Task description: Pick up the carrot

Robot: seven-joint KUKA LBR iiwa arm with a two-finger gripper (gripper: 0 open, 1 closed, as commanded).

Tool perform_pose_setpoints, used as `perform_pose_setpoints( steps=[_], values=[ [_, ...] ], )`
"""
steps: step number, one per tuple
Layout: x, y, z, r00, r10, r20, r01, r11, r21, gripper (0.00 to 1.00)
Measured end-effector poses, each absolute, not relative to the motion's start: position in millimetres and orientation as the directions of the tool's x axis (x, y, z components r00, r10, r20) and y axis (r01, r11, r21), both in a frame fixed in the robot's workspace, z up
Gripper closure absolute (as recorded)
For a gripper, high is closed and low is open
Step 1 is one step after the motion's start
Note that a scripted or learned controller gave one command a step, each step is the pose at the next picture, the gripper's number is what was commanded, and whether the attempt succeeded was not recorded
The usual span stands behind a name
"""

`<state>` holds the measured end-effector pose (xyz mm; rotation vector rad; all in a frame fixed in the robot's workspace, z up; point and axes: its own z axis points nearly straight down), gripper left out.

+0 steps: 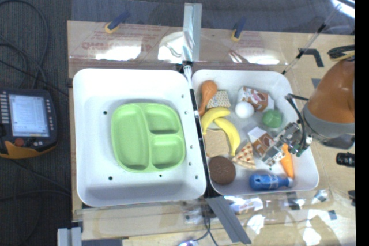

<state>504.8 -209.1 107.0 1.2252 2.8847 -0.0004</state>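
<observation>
Looking down at a slant on a bench with two white bins side by side.

Arm: grey with an orange band (334,92), reaching in from the right over the right bin (300,181).

Gripper (291,141): low over the right bin's right side. Its fingers are dark and cluttered against the items beneath, so I cannot tell whether they are apart or together.

Carrot (287,163): orange, tapering to a point, lying just below and beside the gripper, near the bin's right wall. Its upper end sits right at the gripper's tip; whether they touch cannot be told. It does not visibly sit between the fingers.

Blue bottle (270,182): lying on its side below the gripper, just past the carrot's point, by the bin's front wall.

Packet (264,143): a small printed pack just left of the gripper.

Pizza slice (245,155): left of the gripper, beyond the packet.

Green ball (272,118): above and slightly left of the gripper.

White egg (244,109): further up and left, beside a brown-and-white wrapped item (255,98).

Banana (225,127): yellow, curved, well left of the gripper near the bin's middle.

Brown round item (221,169): left and below, in the bin's front left corner.

Drumstick (207,92): orange-brown, far up and left, against the divide between bins.

Left bin (92,181): well apart from the gripper, holding a green divided plate (149,135) with three compartments.

Handheld controller (26,121): far left, off the bench, its screen lit.
</observation>
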Motion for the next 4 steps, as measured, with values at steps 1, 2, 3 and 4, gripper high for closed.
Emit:
perform_pose_setpoints(
  steps=[1,2,3,4],
  values=[
    [506.4,-132.1,193.6,-0.635,0.773,-0.005,0.773,0.635,0.005,1.00],
    [503.1,-210.3,268.9,-0.720,0.694,-0.008,0.694,0.720,0.001,1.00],
    [485.1,-162.6,300.5,-0.493,0.870,-0.002,0.870,0.493,0.000,1.00],
    [484.9,-163.1,300.2,-0.492,0.870,-0.002,0.870,0.492,-0.001,0.00]
  ],
)
